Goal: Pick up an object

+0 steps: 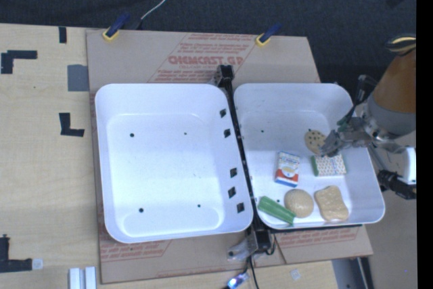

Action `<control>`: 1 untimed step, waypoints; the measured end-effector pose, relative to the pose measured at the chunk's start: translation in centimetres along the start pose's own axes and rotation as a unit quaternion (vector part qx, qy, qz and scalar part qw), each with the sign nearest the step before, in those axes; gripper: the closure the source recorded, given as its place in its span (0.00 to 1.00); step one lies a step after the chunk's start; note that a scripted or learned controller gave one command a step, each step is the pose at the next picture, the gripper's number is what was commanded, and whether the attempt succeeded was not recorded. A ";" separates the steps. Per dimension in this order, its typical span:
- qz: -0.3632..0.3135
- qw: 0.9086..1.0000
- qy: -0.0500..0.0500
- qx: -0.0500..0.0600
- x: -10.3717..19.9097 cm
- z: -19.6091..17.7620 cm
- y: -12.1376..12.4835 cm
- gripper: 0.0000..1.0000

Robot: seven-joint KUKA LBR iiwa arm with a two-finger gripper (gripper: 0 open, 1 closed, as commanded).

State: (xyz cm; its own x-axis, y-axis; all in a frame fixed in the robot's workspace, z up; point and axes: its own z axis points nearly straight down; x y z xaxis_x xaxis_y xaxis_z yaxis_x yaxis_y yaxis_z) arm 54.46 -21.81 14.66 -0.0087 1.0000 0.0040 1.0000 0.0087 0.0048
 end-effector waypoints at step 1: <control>-0.001 1.000 0.000 0.001 0.1 -0.9 0.0 1.00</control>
